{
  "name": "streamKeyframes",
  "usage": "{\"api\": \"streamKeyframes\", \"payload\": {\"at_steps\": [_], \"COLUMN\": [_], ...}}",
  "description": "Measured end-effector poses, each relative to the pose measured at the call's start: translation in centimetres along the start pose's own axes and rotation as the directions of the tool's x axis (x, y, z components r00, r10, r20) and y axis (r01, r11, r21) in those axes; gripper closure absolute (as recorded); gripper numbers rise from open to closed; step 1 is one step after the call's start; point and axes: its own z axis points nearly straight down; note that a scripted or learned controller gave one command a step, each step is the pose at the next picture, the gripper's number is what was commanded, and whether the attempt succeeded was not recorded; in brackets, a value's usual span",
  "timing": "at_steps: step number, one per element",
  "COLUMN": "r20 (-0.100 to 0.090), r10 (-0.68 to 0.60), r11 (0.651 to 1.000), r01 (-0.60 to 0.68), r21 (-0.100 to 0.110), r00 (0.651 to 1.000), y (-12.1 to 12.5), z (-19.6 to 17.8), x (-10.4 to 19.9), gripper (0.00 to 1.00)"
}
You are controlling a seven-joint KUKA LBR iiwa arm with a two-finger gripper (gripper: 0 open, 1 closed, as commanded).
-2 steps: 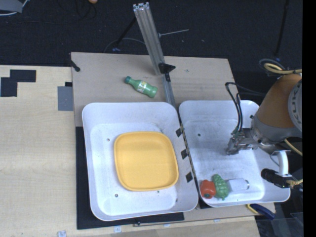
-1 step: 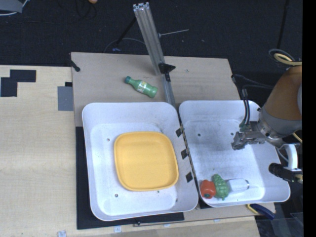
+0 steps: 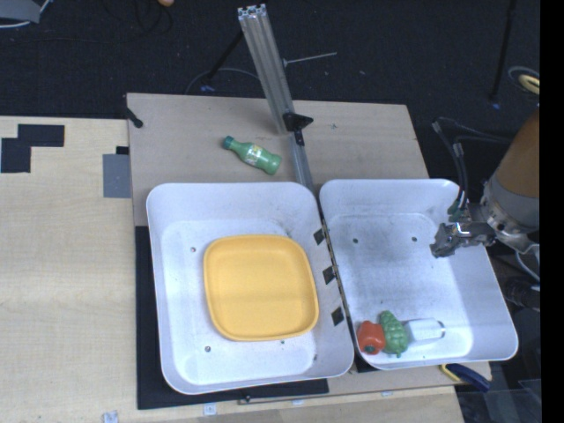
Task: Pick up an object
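Note:
In the right bin (image 3: 397, 263), near its front edge, lie a red round object (image 3: 371, 337), a green knobbly object (image 3: 396, 334) touching it, and a small white object (image 3: 426, 330) beside them. A yellow square plate (image 3: 261, 286) lies flat in the left bin (image 3: 176, 236). My gripper (image 3: 446, 241) hangs over the right bin's right side, well behind the small objects, with nothing seen between its fingers.
A green bottle (image 3: 253, 155) lies on its side on the bench behind the left bin. A metal rail (image 3: 273, 60) slants from the back down to the gap between the bins. Black clips (image 3: 326, 254) mark the bins' shared edge.

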Motion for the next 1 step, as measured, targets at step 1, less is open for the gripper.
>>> {"api": "streamKeyframes", "payload": {"at_steps": [1], "r20": [0.000], "r10": [-0.001], "r11": [1.000], "r01": [0.001], "r21": [0.000], "r00": [1.000], "y": [0.81], "z": [-4.54], "x": [-0.30], "gripper": [1.00]}}
